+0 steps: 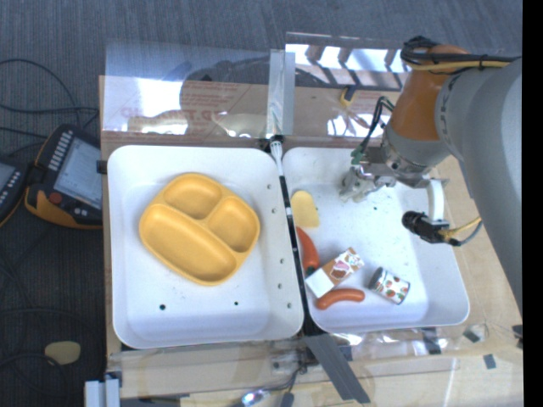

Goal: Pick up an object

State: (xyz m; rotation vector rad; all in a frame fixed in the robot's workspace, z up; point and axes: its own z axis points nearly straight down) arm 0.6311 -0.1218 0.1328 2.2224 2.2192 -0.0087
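We see the gripper (358, 182) hanging low at the twelve o'clock end of the right bin (441, 308), its fingers spread a little way apart with nothing between them and bare white floor under them. The things to pick lie toward the six o'clock end of that bin: a small patterned can (390, 286) on its side at about five o'clock, a red-and-white carton (336, 270) tilted just beside it toward nine o'clock, and a red sausage (339, 298) lying at the carton's six o'clock corner, touching or nearly touching it. A second red sausage (306, 247) lies along the divider wall at nine o'clock, with a pale yellow piece (305, 209) just above it toward twelve o'clock, close to the gripper's side of the bin. A black cable fitting (422, 223) hangs off the wrist at three o'clock of the bin. The left bin (127, 312) bears a yellow divided tray (199, 227), well apart from the gripper. Both bins sit on a wooden bench (199, 100) with clear sheeting at twelve o'clock. On the dark carpet (51, 41) at nine o'clock rests a teach pendant (64, 176) with its cables.
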